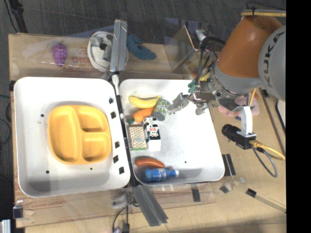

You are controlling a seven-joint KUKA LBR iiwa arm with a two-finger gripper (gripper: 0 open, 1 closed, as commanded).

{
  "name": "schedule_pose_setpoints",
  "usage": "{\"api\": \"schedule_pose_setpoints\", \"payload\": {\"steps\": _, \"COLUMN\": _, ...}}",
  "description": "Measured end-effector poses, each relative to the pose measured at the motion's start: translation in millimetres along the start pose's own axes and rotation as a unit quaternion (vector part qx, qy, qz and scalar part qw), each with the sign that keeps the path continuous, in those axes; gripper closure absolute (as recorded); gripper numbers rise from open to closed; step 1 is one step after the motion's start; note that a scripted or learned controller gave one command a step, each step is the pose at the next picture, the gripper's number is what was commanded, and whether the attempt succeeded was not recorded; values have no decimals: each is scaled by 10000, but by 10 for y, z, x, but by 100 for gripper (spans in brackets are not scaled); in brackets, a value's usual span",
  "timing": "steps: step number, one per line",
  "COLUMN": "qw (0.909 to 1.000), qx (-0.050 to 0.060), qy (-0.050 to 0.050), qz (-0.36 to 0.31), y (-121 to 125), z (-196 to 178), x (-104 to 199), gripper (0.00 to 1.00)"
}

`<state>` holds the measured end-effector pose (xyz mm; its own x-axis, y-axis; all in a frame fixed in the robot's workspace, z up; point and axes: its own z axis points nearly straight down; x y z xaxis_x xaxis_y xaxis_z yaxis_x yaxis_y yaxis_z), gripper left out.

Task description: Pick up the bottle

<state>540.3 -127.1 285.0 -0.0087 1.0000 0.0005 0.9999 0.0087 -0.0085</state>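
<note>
- Bottle, blue plastic with a white cap (159, 174), lies on its side at the near edge of the right-hand white bin (204, 149), its long axis running left to right with the cap pointing right.
- Just behind it and touching or nearly so sits a red-orange elongated toy (149, 162), lying parallel to the bottle.
- Two-finger gripper (189, 103) on the grey arm hangs over the far part of the same bin; the jaws look parted, with nothing between them.
- From the jaws the bottle lies toward the near-left corner, well apart, so the next move likely calls for a long reach across the bin and then a descent.
- Between them lie a yellow banana (144, 101), a small green tin (162, 108), an orange carrot-shaped toy (142, 114), a patterned card (137, 137) and a small black-and-white box (153, 131), all clustered along the left wall.
- My guess is the bin's near wall and the red-orange toy will crowd a grasp across the bottle's width.
- A yellow divided tray (80, 133) rests in the left bin (29, 130).
</note>
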Motion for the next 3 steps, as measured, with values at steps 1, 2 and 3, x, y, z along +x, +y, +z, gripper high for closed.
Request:
{"api": "schedule_pose_setpoints", "payload": {"steps": 1, "qw": 9991, "qx": -1, "qy": -7, "qz": -420, "y": 853, "z": 924, "x": 21, "gripper": 0}}
{"api": "schedule_pose_setpoints", "payload": {"steps": 2, "qw": 9872, "qx": -31, "qy": -9, "qz": -1592, "y": 1177, "z": 1938, "x": -637, "gripper": 0}}
{"api": "schedule_pose_setpoints", "payload": {"steps": 3, "qw": 9426, "qx": -43, "qy": -24, "qz": -3339, "y": 1189, "z": 1918, "x": -827, "gripper": 0}}
